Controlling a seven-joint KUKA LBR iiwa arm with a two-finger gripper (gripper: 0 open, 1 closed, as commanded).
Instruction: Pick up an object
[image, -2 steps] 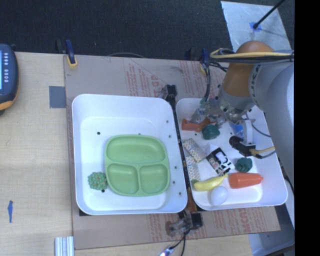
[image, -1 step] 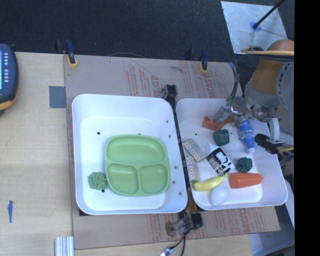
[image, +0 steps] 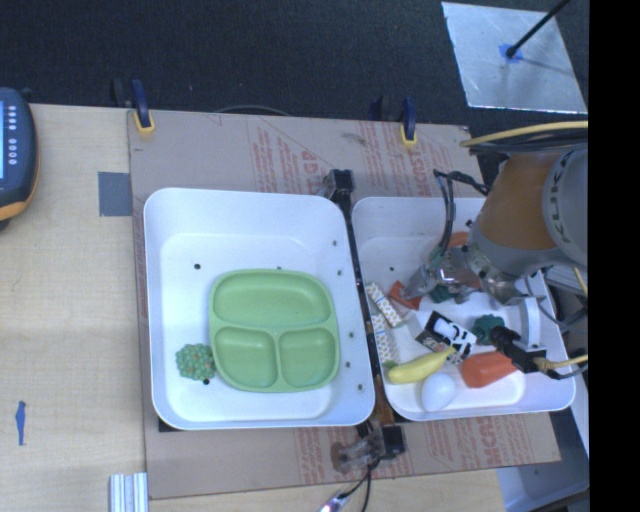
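The right white bin (image: 400, 212) holds a heap of small things: a yellow banana (image: 418, 367), a white egg (image: 437, 392), an orange-red piece (image: 487, 369), a black-and-white item (image: 447, 330), a teal item (image: 489, 325) and a patterned packet (image: 383, 303). My gripper (image: 443, 283) reaches down from the grey and orange arm (image: 520, 205) into the upper middle of this bin, just above the black-and-white item and beside a small orange scrap (image: 405, 295). Its tip is hidden among cables and clutter.
The left white bin (image: 180, 230) holds a green divided plate (image: 270, 325) and a green bumpy ball (image: 195, 361) at the plate's lower left. Both bins sit on brown cardboard (image: 260, 150) held by blue clamps (image: 408, 118). A dark device (image: 14, 150) lies at the far left.
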